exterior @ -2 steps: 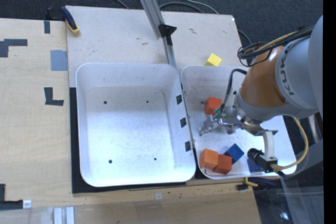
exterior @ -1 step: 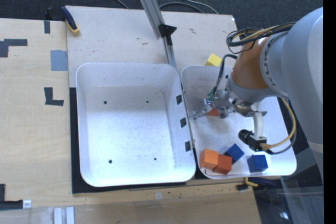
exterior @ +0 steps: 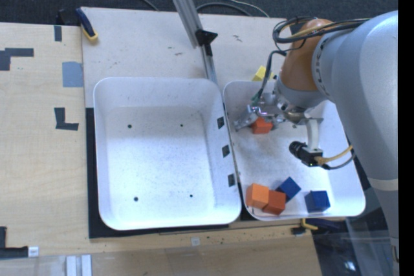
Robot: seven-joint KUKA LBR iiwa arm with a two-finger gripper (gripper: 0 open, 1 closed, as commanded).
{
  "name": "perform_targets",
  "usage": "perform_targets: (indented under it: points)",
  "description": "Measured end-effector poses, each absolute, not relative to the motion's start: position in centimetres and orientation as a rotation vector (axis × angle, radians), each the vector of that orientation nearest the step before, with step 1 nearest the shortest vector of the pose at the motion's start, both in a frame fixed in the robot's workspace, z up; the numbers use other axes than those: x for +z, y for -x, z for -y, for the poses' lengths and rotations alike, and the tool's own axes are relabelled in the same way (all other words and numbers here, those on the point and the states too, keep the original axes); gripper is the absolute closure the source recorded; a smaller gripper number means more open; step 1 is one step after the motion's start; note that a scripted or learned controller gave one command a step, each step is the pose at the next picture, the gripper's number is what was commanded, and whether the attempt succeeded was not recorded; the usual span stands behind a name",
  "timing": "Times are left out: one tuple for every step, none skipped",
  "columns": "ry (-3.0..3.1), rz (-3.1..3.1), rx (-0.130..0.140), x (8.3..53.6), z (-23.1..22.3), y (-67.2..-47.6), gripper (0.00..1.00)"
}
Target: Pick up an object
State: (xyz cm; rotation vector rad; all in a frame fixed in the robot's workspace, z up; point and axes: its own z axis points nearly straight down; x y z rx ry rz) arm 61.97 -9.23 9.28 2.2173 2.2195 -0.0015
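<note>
A: Camera view. Gripper [exterior: 253,118] is low in the right bin [exterior: 346,203], near its far-left corner, hard against the wall it shares with the left bin [exterior: 103,139].

B: Target?

A: Small orange block [exterior: 262,127], just on the near-right of the fingertips, touching or almost. Metal fingers point toward the shared wall. Whether the block sits between them or only beside them, I can't tell.

B: So open or closed?

A: Can't tell. Wrist covers the finger roots.

B: Long axis?

A: Block looks near-cubic, no real long axis. Only the offset matters: the block lies toward the bin's middle from the tips, not toward the wall.

B: Room?

A: Tight on the wall side, free toward the bin's centre. Floor is flat white plastic, speckled. Others are well apart along the near edge: two orange cubes [exterior: 266,198] touching, a blue cube [exterior: 288,188] just behind them, another blue block [exterior: 317,201] nearer the near-right corner.

B: Other bin?

A: Bare floor where I can see it. A yellow piece [exterior: 260,73] sits at the right bin's far rim.

B: Risk?

A: My guess: the fingers shove the block instead of straddling it.
</note>
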Motion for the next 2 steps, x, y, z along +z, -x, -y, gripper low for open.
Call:
perform_targets:
  points:
    - [-2.219,-2.222,-0.007,10.2,9.2,-61.8,1.0]
    - [-2.223,-2.224,-0.006,10.4,9.5,-59.5,1.0]
